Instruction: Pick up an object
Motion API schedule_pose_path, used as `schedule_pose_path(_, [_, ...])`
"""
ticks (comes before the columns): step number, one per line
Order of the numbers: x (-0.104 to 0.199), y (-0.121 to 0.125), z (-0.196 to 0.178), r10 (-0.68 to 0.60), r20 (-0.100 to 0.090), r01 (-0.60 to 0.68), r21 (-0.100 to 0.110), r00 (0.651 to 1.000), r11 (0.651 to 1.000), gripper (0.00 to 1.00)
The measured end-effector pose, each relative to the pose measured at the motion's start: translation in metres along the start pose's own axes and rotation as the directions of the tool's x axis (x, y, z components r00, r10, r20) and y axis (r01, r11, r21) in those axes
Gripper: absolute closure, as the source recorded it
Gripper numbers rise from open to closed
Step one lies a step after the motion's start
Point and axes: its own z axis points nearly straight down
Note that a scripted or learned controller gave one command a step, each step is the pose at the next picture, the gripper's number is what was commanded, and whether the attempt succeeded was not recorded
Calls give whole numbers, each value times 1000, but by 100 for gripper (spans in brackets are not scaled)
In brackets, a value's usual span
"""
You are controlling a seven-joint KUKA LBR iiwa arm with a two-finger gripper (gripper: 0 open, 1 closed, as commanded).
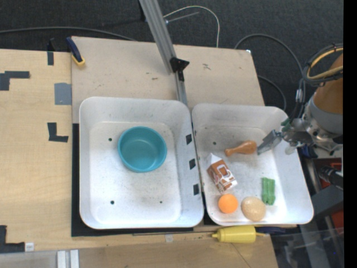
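Starting at the far left, the wooden bench (33, 149) is showing a few dark tape marks, and one blue-and-yellow clamp (75, 51) is sitting near the upper left corner of the board. One metal pole (162, 32) is slanting down from the top centre toward the gap between the bins.

There are two white bins sitting side by side. The left bin (95, 205) is holding exactly one thing: a teal bowl (142, 148), sitting upright, a bit above the bin's middle.

The right bin (293, 205) is holding five things. One brown drumstick-shaped toy (241, 148) is lying in its middle, one orange-and-white packet (222, 175) is lying just below that, one orange ball (227, 204) and one pale egg-like ball (253, 208) are sitting close together near the lower edge, and one green piece (268, 190) is lying near the right side.

One yellow bottle (237, 234) is lying on its side just below the right bin, outside it.

The gripper (266, 143) is reaching in from the right, its tip just beside the drumstick's thick end. I can't tell how wide the claw is standing, and nothing is visibly sitting in it.
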Motion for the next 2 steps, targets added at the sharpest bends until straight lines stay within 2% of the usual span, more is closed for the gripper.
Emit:
schedule_pose_path(1, [0, 0, 0, 0, 0, 0, 0, 1000, 1000, 0])
schedule_pose_path(2, [3, -4, 44, 1, 0, -1, 5, 1000, 1000, 0])
